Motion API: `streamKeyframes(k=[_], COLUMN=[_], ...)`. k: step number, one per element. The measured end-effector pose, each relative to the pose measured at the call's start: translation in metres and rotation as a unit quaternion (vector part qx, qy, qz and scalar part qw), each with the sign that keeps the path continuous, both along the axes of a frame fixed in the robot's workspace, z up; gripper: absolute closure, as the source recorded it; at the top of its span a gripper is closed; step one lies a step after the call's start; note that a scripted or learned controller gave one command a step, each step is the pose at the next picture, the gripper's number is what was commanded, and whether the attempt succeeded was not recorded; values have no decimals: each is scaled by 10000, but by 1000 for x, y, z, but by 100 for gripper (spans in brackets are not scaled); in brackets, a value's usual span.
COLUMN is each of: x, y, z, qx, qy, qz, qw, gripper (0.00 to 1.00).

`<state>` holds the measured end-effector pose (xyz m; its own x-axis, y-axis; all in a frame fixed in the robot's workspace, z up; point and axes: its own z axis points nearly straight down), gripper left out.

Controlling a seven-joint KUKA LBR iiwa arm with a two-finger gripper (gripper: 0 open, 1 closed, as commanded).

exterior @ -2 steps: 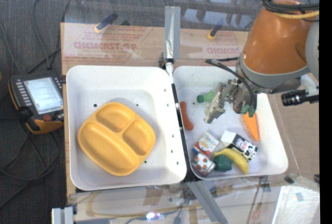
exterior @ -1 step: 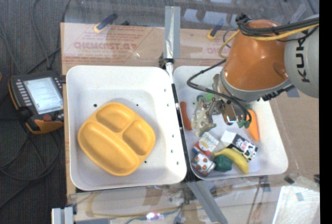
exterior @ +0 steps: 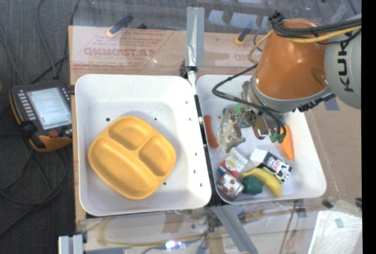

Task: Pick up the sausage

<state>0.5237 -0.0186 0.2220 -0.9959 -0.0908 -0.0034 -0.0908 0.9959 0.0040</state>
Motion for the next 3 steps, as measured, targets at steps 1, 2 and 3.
streamKeyframes(k=[1,2,3], x=[22,-10,-26], y=[38,-20,5], z=[82,44,-27], qx=[-10,-22,-20], qy=[-4,6,13], qz=[-556,1165,2254], qw=[9985,9932,9743], gripper=[100,100,100])
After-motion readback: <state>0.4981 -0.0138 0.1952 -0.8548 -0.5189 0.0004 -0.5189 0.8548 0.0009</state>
